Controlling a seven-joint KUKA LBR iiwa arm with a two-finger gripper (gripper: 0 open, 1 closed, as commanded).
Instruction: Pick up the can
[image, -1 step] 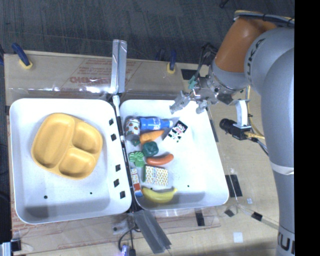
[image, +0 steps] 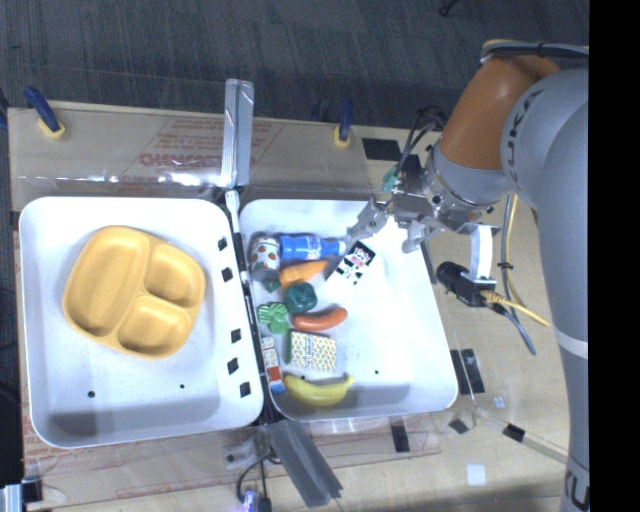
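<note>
No text I can read anywhere. Cardboard sheet (image: 190, 145) behind bins: red printing, mirrored or upside down, too faint to make out. Blue can (image: 305, 246) in right bin (image: 400, 330): white patch on label, letters too small. Black-and-white card (image: 353, 262) near my reach: dot pattern, no words legible. Yellow patterned packet (image: 312, 351) above banana (image: 318, 388): print blurred. No numbers or brand names I can make out.

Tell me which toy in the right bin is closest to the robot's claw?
The blue can, lying on its side at the top of the pile. The gripper sits just right of it; the banana and sausage are lower down.
</note>
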